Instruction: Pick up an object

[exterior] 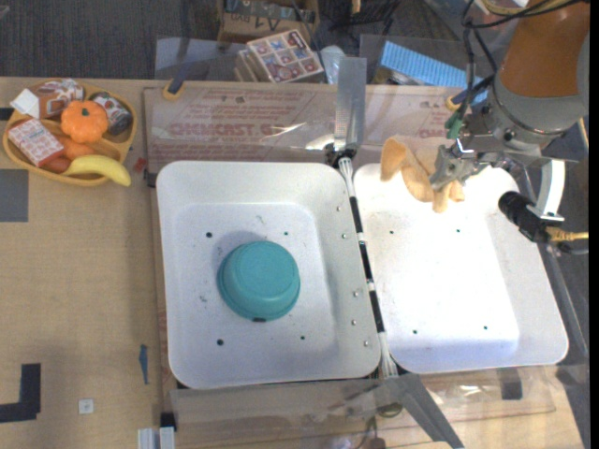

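A tan, floppy object (408, 168) is at the back left of the right bin (468, 288). My gripper (448, 180) comes down from the arm at the upper right, and its fingers (440, 170) are closed on the right end of the tan object, with bits of it showing below the fingertips. I cannot tell whether the object is touching the bin floor. A teal bowl (259, 280) lies upside down in the middle of the left bin (187, 204), far from the gripper.
The ridge between the two bins (363, 260) runs just left of the tan object. A yellow plate of toy food (65, 134) sits on the bench at the far left. Boxes and clutter (281, 54) lie behind the bins.
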`<state>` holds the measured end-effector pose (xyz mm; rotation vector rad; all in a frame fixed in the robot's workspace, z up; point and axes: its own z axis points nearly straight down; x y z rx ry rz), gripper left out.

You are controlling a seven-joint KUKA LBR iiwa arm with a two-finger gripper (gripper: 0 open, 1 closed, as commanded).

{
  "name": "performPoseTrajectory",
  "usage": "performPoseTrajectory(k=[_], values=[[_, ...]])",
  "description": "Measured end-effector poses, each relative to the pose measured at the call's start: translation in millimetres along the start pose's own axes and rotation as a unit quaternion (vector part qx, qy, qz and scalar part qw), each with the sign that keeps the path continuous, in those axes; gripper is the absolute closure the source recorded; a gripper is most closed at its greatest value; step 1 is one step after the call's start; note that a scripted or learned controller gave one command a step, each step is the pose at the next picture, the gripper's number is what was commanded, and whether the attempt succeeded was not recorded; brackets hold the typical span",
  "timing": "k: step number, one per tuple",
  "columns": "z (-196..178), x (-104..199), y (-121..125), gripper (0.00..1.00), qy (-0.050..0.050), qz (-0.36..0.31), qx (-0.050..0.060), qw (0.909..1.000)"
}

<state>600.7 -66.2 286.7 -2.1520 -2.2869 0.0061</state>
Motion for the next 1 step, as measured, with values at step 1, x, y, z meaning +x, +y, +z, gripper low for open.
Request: performPoseTrajectory(k=[1], values=[[-36.2, -29.1, 18.6, 1.00, -0.001, -0.078, -0.002, 0.9969]])
